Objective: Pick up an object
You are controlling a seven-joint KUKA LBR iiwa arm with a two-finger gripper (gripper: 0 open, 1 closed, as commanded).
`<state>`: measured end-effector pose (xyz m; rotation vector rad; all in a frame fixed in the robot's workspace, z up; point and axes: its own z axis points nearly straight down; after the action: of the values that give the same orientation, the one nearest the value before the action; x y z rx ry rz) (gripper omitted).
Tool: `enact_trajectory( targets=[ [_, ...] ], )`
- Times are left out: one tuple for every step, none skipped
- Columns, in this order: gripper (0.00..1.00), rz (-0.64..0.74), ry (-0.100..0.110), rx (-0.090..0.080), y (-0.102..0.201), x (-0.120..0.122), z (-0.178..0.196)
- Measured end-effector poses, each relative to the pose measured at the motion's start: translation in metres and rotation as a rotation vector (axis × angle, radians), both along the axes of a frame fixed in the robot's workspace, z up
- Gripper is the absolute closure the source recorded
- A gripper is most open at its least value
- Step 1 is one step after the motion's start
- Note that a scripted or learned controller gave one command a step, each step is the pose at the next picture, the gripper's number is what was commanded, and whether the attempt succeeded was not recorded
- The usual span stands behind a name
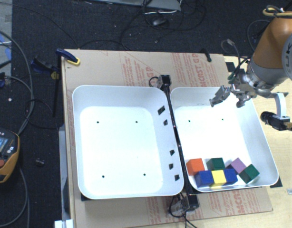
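Gripper (230, 97) is hanging wide open with nothing in it over the right bin's (203, 113) far end. Blocks (221, 171) are all huddled in the near corner, well apart from it.

We see two smooth white plastic bins (122, 99) on matt brown cardboard (136, 68), and matt coloured blocks (217, 171), perhaps painted wood

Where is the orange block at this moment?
The orange block lies in the right bin, near its front left corner, beside a dark green block and just behind a blue block.
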<state>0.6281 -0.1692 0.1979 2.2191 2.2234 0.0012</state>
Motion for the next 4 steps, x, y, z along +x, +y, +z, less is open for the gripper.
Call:
enact_trajectory(
  targets=[
    [0.0, 0.0, -0.001, -0.001, 0.028, -0.02, 0.013],
    [0.0, -0.018, -0.005, -0.001, 0.043, 0.028, 0.095],
    [0.0, 0.0, -0.002, 0.0, 0.059, 0.024, 0.12],
    [0.0, -0.002, 0.004, 0.0, 0.055, -0.008, 0.073]
  ],
)
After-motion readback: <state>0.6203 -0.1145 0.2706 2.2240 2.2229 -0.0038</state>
